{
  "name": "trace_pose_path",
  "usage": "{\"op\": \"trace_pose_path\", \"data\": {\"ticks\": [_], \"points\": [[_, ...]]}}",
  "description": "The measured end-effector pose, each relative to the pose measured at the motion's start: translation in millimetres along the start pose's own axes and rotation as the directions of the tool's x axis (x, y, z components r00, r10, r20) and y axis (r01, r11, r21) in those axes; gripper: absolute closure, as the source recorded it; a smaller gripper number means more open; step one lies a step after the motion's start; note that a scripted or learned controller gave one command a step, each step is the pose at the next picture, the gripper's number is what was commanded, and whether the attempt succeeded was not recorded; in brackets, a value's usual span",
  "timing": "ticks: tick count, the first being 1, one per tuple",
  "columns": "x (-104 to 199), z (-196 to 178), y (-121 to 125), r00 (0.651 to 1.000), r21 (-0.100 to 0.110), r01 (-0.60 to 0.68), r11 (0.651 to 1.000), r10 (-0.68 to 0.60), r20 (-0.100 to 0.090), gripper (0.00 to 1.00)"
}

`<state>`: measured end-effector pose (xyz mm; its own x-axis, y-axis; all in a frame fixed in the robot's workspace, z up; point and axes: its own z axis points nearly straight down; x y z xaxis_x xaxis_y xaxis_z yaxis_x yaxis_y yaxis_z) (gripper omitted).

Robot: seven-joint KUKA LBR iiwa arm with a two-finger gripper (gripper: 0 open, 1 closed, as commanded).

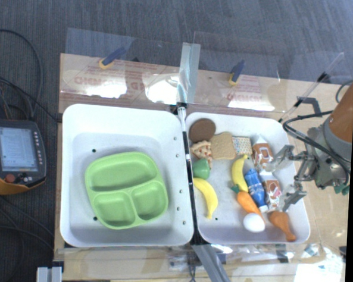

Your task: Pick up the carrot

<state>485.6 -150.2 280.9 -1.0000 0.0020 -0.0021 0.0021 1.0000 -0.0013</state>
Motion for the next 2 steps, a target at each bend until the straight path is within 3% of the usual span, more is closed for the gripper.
{"op": "trace_pose_path", "data": {"ticks": [1,2], "points": [[4,128,42,0.994,-0.003,-0.104,0.995,0.104,-0.013,0.0],[-1,190,35,0.986,0.0,-0.165,0.986,0.165,0.009,0.0]]}}
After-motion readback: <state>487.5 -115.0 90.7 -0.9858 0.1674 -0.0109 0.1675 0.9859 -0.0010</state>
